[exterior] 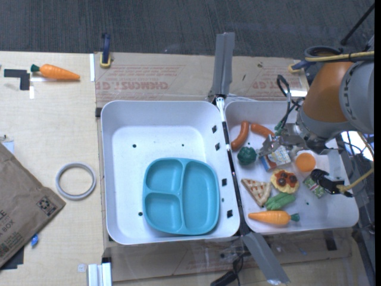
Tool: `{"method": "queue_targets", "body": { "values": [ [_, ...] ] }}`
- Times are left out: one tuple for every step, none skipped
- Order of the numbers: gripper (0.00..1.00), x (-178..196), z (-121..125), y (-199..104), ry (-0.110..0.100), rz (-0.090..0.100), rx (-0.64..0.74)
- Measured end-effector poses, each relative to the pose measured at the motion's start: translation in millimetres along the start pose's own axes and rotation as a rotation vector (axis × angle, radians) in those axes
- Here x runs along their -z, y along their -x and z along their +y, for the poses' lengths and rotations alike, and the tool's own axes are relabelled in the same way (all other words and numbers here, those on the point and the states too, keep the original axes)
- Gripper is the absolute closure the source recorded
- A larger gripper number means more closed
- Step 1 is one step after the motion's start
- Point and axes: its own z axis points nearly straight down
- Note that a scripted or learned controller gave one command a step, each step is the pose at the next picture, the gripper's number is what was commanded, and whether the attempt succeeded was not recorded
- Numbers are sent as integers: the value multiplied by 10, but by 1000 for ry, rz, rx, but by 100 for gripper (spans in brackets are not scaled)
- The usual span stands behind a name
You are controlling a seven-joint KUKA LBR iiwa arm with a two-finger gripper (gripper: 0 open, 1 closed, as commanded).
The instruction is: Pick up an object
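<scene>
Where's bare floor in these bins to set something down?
Left bin: bare white floor behind and left of the blue tray. Right bin: crowded, with the sausage, broccoli, sandwich and carrot packed close; gripper among them.

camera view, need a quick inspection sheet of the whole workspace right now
surface: bench bearing two white bins side by side, left bin and right bin.
job's things: right bin holds a sausage, a broccoli floret, a sandwich triangle, a small pizza, an orange ball, a carrot, a green pod and a small packet.
clutter: blue divided plate in the left bin; a second carrot, a tape ring and a cardboard box on the bench.
grippers: gripper low over the right bin by the packet; finger state unclear.
cables: black cables beside the arm.
surroundings: dark carpet beyond the bench.
</scene>
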Motion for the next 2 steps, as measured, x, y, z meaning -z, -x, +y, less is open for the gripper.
{"method": "queue_targets", "body": {
  "values": [
    [100,83,2,10,0,0,-3],
    [100,-2,248,61,1,-1,-36]
  ]
}}
